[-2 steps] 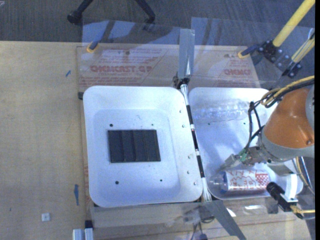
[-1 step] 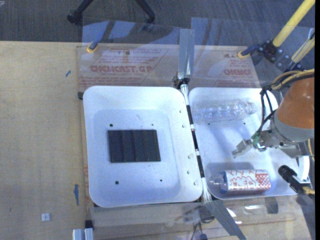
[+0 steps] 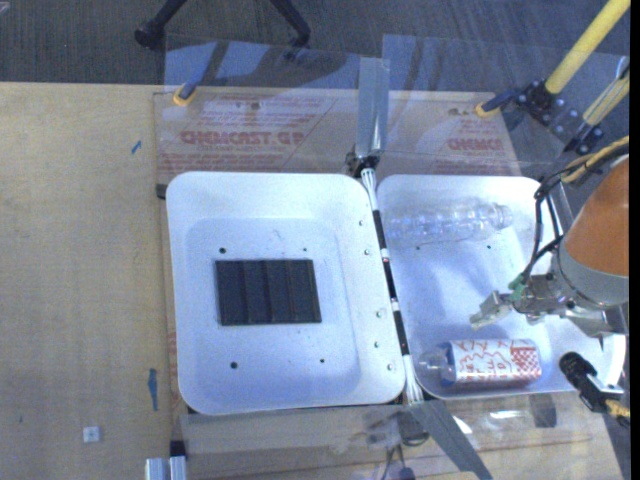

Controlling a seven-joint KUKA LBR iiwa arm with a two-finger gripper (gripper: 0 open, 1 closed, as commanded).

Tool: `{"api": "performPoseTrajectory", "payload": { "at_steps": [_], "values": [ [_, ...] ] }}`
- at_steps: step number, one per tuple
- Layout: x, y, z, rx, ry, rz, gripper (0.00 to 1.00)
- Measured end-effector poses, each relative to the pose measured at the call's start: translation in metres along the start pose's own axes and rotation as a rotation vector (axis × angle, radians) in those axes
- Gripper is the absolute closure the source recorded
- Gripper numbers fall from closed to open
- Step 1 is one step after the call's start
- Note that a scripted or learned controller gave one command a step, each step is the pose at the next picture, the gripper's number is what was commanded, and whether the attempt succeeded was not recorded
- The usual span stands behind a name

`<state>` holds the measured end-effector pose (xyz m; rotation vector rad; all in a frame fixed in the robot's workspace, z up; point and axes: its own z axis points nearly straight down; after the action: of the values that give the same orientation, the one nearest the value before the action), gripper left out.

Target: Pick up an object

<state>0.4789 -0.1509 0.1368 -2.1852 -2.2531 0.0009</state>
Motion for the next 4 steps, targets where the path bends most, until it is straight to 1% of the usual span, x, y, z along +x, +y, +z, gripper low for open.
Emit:
{"api": "performPoseTrajectory", "payload": {
  "at_steps": [1,2,3,4],
  "values": [
    [-0.001,0.000,-0.009,-0.002,-0.001,0.002,1.00],
    [0.039,0.023,0.048,-0.009,-0.003,0.218,1.00],
    [0.028,0.008,-0.131,-0.002,-0.003,0.126,1.00],
    [0.028,0.008,-0.131,-0.002,-0.002,0.125,0.00]
  ]
}}
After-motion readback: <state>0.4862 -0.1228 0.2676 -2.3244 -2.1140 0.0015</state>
